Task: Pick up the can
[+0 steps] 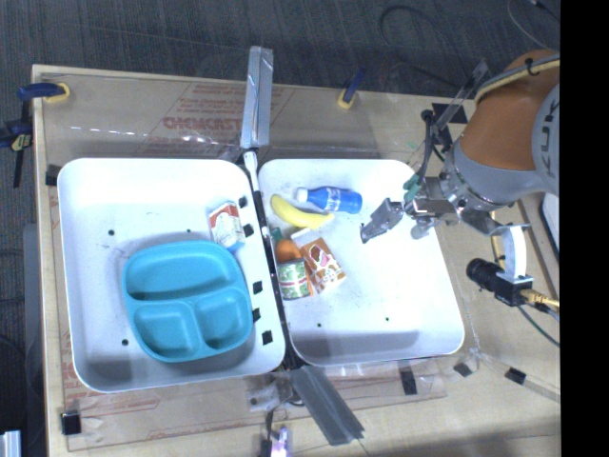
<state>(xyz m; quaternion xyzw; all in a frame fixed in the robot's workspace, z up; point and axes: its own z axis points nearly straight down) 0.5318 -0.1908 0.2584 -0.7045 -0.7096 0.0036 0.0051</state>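
Blue tray [186, 298] in left bin; can [292, 279] in right bin; fingers [383, 221] apart from can, state unclear.

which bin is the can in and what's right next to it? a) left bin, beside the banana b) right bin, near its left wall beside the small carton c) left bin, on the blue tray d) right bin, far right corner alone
b: the can stands in the right bin near its left wall, with the small carton beside it; the blue tray lies in the left bin.
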